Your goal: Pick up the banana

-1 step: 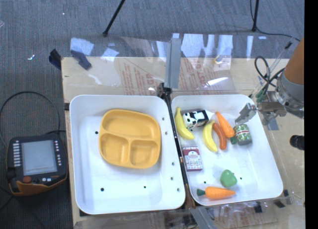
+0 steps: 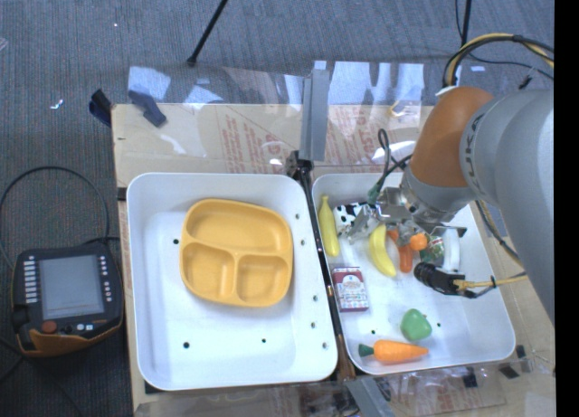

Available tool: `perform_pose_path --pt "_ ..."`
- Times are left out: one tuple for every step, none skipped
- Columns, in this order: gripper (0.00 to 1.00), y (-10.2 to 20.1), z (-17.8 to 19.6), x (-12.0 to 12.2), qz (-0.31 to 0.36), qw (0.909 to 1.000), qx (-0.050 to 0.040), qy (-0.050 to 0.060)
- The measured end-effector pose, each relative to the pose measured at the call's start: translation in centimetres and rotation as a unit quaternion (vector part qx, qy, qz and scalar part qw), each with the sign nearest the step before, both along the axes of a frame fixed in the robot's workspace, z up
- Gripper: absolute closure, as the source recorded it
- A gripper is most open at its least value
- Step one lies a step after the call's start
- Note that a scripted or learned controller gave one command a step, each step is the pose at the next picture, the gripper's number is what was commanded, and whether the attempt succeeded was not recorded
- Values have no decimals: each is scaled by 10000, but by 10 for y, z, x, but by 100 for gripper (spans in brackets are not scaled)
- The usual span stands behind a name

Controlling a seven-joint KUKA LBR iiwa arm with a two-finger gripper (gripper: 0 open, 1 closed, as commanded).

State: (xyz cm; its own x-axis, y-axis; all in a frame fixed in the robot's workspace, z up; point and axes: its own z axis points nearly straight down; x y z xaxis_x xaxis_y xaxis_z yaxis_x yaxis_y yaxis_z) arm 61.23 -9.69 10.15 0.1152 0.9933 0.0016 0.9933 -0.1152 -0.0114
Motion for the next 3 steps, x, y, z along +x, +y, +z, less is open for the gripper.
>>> perform_pose_path --pt "0 11 -17 -18 523 9986 0 -23" --pt "100 10 -12 -18 502 9987 13 7" --pt "100 35 82 -41 43 10000 -12 -14"
